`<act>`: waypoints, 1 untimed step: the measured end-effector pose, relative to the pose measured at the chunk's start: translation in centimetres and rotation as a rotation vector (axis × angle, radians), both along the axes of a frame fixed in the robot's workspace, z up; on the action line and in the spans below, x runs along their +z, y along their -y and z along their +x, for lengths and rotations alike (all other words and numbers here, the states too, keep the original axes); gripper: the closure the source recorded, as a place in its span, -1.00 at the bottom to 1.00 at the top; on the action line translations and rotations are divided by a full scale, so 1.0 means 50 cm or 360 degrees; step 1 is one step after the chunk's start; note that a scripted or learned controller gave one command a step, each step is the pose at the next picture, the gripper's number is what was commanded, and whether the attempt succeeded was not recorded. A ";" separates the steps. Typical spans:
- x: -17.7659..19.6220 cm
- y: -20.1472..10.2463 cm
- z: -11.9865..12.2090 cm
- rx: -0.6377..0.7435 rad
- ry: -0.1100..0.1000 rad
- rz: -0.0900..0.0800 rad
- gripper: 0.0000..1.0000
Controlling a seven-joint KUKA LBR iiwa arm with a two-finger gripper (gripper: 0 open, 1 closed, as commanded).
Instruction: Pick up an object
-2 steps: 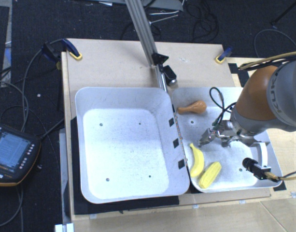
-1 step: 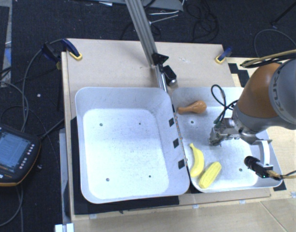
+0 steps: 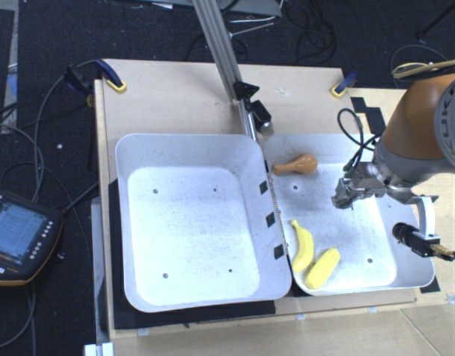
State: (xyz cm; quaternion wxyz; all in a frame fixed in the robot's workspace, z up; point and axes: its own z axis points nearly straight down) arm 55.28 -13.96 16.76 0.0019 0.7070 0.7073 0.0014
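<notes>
Arm: the grey KUKA arm [image 3: 427,136], orange band showing above the wrist, reaches in from the right and hangs over the right bin [image 3: 375,277].

Gripper: the gripper [image 3: 344,197] hovers above bare floor in the middle of that bin, pointing down (a searching pose, I'd judge, not a committed descent).

Fingers: too dark and too small to read here, so I cannot tell whether they are spread or closed; nothing is visibly between them.

Banana: the banana [image 3: 303,245] lies curved near the bin's left wall, towards the near edge, well apart from the gripper.

Yellow piece: a stubby yellow object [image 3: 323,267] sits just beside the banana, on its near-right side, perhaps touching it (hard to call).

Brown item: a tan, drumstick-shaped toy [image 3: 296,165] rests near the far-left corner of the right bin, narrow end pointing left.

Left bin: the left bin [image 3: 138,162] holds only specks and screw dots.

Why so placed: all three candidates hug the left side of their bin, so the gripper would need to travel left to meet any of them.

Task status: by my read, no pick has been made yet.

Risk: the two yellow things crowd the wall, leaving little room for a finger.
</notes>
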 end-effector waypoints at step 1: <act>0.088 0.005 -0.009 0.0000 -0.0001 0.0000 1.00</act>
